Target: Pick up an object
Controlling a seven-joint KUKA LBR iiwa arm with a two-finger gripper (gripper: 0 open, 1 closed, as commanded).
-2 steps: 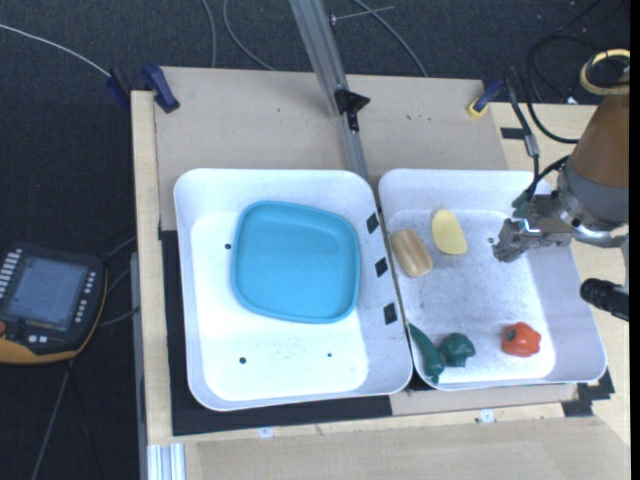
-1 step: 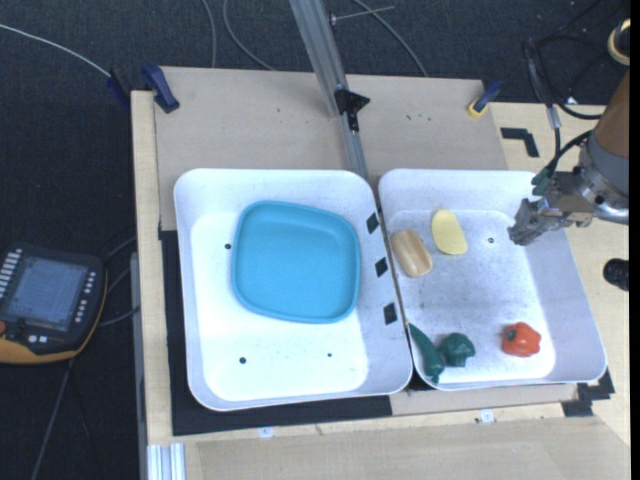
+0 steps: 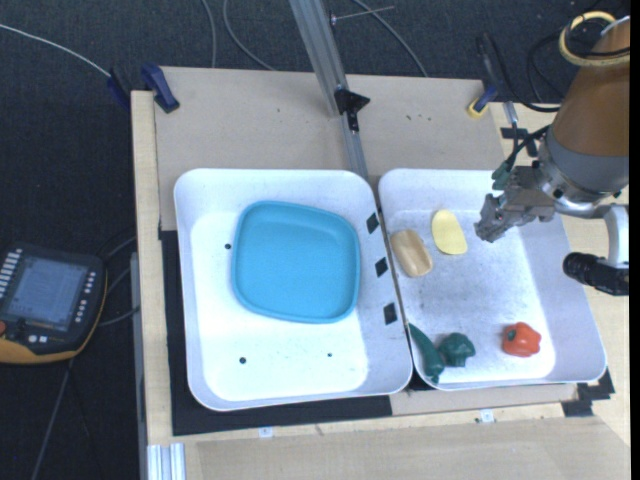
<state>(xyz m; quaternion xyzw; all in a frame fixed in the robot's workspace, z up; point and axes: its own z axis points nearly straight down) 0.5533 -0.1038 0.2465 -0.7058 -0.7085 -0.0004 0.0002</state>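
Hand | above right bin beside yellow piece | grip state unclear | lettering unreadable

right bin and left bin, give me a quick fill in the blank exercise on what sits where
1. The blue plate lies in the ____ bin.
2. The yellow piece in the right bin lies beside a ____ piece.
3. The object nearest the gripper is the ____ piece.
4. The red object lies to the right of the ____ object.

Missing words: left; tan; yellow; green
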